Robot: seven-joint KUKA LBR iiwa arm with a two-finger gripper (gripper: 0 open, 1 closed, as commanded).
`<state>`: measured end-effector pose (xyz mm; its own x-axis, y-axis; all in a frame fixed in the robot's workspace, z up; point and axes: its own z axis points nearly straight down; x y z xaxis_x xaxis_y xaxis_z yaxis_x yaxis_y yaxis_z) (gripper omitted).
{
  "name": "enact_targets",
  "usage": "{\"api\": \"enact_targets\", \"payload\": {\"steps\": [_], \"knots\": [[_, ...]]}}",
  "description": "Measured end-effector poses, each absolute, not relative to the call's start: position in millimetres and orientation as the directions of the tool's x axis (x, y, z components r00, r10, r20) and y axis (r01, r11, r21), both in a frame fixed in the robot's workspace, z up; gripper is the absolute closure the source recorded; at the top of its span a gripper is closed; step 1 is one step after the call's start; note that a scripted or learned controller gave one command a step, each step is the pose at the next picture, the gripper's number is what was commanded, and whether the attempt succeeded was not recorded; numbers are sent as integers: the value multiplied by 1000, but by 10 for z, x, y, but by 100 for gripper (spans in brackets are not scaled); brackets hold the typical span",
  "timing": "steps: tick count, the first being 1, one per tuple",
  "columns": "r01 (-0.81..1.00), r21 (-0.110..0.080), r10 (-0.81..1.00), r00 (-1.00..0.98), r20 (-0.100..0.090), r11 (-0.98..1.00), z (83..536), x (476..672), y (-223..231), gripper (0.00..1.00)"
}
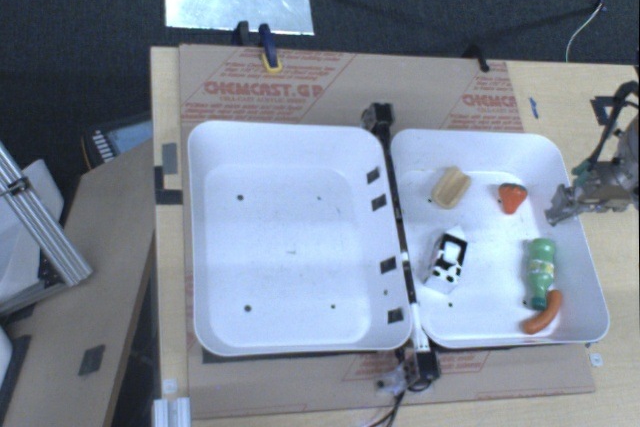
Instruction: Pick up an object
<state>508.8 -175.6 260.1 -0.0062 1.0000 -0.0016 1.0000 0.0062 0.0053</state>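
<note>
My gripper [562, 206] hangs at the 3 o'clock edge of the right bin [470, 143], just over its rim. Whether it is wide or narrow I cannot tell from this slanted view; it is small and partly blurred against the bin wall. I see nothing held in it.

Any object will do, and all of them lie in the right bin. Taking that bin as a clock face: a tan block [450, 187] sits toward 11 o'clock, a strawberry-like red piece [512, 198] toward 1 o'clock and nearest to me, a black-and-white box [449, 261] near 8 o'clock, a green bottle [541, 270] at about 4 o'clock, and an orange carrot-like piece [541, 315] at 5 o'clock, touching or nearly touching the bottle's lower end. The left bin [285, 235] is not where I need to work.

To do this step well, I would choose a target that stands apart from its neighbours. The red piece is closest and has free floor all around it, so it looks like the safest pick. I should centre over it, turn my wrist so its narrow side is spanned, descend straight, and close only once low enough to catch its middle. The bottle and the orange piece look riskier: they lie close together near the bin wall, and a round bottle may roll away.
</note>
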Motion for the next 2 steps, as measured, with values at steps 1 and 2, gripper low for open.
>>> {"api": "enact_targets", "payload": {"steps": [1, 2], "knots": [[1000, 1, 1000, -8, 1, 8, 2558, 5048, -1316, 100], [1000, 6, 1000, -13, 3, 13, 2905, 4878, -531, 100]]}}
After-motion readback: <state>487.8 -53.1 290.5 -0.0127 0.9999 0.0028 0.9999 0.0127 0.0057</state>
